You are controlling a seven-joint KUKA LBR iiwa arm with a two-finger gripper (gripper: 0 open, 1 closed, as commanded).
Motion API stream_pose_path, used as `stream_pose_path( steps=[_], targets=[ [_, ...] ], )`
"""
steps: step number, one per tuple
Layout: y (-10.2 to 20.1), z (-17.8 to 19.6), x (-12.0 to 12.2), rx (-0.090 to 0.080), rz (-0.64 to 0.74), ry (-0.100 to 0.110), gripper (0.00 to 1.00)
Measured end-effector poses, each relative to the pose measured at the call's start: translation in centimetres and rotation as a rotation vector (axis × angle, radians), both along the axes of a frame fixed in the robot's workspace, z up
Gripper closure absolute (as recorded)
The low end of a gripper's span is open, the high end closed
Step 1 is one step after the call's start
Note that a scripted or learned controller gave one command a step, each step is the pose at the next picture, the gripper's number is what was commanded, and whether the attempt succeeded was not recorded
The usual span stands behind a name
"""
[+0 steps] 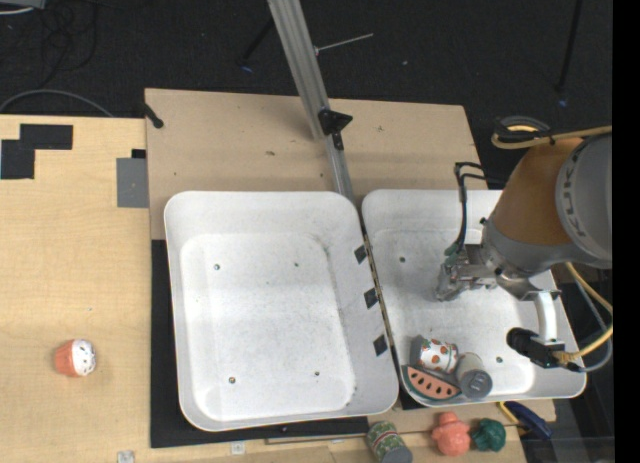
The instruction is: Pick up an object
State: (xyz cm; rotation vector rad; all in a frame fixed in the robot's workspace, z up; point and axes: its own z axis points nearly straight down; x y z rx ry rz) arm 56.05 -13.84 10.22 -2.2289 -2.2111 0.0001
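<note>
Gripper sits low over mid right bin, grip state unreadable and nothing seen held, likely because the cup, slice and cap bunch at its near edge.

Gripper low over right bin — toys near corner

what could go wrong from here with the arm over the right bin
1. The gripper sits over bare floor of the right bin, apart from the objects, so a descent here would likely grab nothing.
2. The red-and-white can, watermelon slice and grey round piece crowd the near corner against the rim; fingers may hit the wall or nudge a neighbour.
3. Several items already lie outside past that rim, so more could get pushed out.
</note>
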Motion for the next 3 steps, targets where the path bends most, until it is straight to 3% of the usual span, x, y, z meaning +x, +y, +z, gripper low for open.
stream_pose_path(
  steps=[1,3],
  targets=[
    [0.2,4.4,-0.5,-0.001,0.002,-0.003,1.00],
    [-0.4,15.0,1.0,-0.002,0.009,-0.005,1.00]
  ],
)
